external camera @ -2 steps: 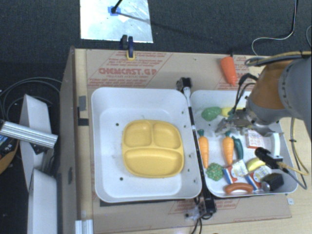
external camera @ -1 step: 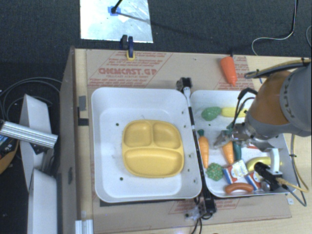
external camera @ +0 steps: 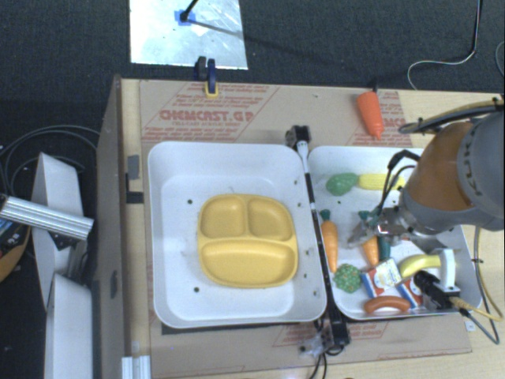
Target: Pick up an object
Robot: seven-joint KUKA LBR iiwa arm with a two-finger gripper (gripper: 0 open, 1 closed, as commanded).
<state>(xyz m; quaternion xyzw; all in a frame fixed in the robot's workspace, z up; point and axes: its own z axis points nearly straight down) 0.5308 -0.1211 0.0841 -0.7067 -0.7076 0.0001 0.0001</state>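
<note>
The right bin (external camera: 347,158) holds several toy foods: a green piece (external camera: 342,184), a yellow corn cob (external camera: 374,181), a carrot (external camera: 329,244), a broccoli floret (external camera: 346,277), a small orange piece (external camera: 371,253), a banana (external camera: 417,265), a small box (external camera: 386,275) and a sausage (external camera: 386,305). My gripper (external camera: 368,229) hangs low over the middle of this bin, just above the small orange piece and to the right of the carrot. Nothing visibly hangs from it. The arm's grey and orange body (external camera: 446,181) hides the bin's right part.
The left bin (external camera: 166,212) holds a yellow divided plate (external camera: 247,239). A large orange carrot (external camera: 369,113) lies on the cardboard behind the right bin. A black clip (external camera: 299,136) sits at the divider's far end. Cables run along the right side.
</note>
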